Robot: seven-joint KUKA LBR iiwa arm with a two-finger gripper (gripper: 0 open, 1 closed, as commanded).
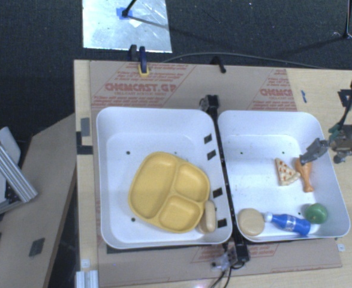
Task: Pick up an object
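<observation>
Divided tray (170, 191) in left bin (113, 161); pizza slice (286, 171), bottle (289, 223), ball (315, 212) in right bin (259, 131).

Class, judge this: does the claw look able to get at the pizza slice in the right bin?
Probably yes. The claw hovers close to the pizza slice, which lies uncovered; only the orange piece sits close alongside.

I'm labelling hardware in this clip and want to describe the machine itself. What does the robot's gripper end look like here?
At the right edge, the gripper is a dull grey metal assembly, blocky and angular, tapering to a slim dark grey part that reaches over the right white bin. Thin dark cables, one greenish, loop above it. It is small and partly cropped, so I cannot make out any markings.
</observation>
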